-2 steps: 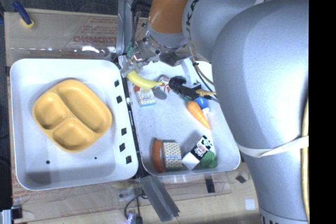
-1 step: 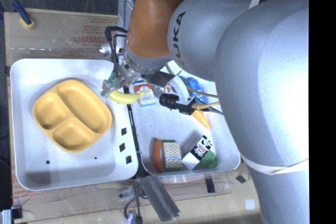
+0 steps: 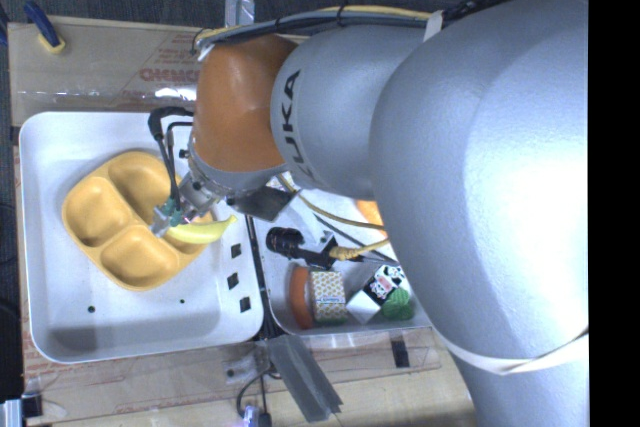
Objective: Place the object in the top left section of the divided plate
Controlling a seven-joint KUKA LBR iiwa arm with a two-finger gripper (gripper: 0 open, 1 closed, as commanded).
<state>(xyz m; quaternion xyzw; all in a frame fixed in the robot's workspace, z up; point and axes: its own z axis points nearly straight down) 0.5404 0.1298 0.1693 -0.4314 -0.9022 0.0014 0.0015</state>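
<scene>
Gripper (image 3: 170, 213) low over yellow divided plate (image 3: 95, 205) in left bin (image 3: 60, 315) | banana (image 3: 200, 233) at fingertips, resting on plate's right rim, prob. mid-placement | jaws: grip on it unclear, can't tell | right bin (image 3: 300, 323) keeps spare items aside.

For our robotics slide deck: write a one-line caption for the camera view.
KUKA arm's gripper at the right rim of the yellow divided plate in the left bin, a banana beside it.

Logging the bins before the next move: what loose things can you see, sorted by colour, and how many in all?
Yellow: 2, the divided plate and the banana.
Orange-red: 1, a can.
Green: 1, a toy.
Patterned: 2, a box and a black-and-white block.
Total: 6; the arm hides more.
</scene>
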